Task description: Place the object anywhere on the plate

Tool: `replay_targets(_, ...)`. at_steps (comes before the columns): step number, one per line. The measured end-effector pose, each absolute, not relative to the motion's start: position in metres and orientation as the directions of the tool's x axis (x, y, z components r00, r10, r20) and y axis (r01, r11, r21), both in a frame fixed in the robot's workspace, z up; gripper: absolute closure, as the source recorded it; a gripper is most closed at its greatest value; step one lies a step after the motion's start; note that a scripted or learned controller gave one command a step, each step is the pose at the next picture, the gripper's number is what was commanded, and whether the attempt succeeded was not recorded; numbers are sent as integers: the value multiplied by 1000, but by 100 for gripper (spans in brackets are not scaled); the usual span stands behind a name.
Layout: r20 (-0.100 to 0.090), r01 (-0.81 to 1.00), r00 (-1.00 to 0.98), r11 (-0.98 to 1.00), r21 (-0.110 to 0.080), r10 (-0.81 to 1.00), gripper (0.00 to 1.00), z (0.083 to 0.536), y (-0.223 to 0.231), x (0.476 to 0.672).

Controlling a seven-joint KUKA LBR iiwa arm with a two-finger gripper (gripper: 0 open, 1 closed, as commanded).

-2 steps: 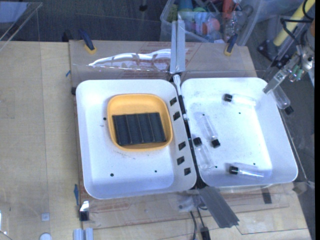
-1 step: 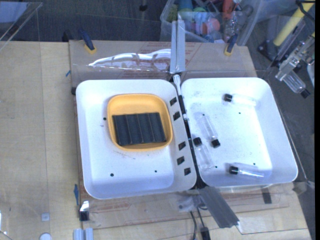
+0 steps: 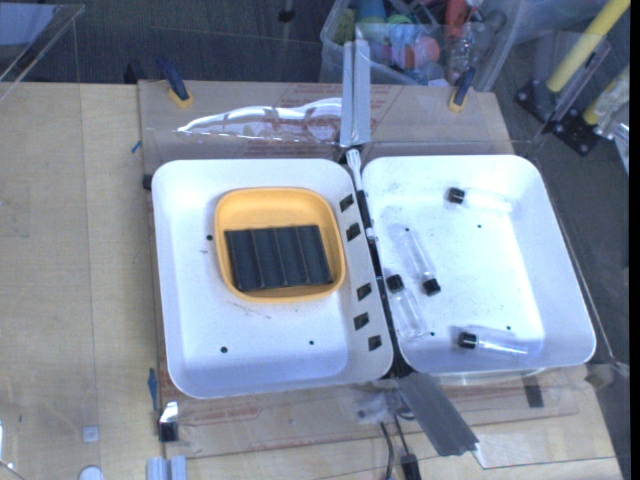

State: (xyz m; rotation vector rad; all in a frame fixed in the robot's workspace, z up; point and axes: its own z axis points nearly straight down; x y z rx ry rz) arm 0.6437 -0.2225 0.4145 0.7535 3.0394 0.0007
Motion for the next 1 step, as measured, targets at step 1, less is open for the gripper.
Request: replay_targets(1,-5,91,-996,996,1,91,100,437,-223,590)
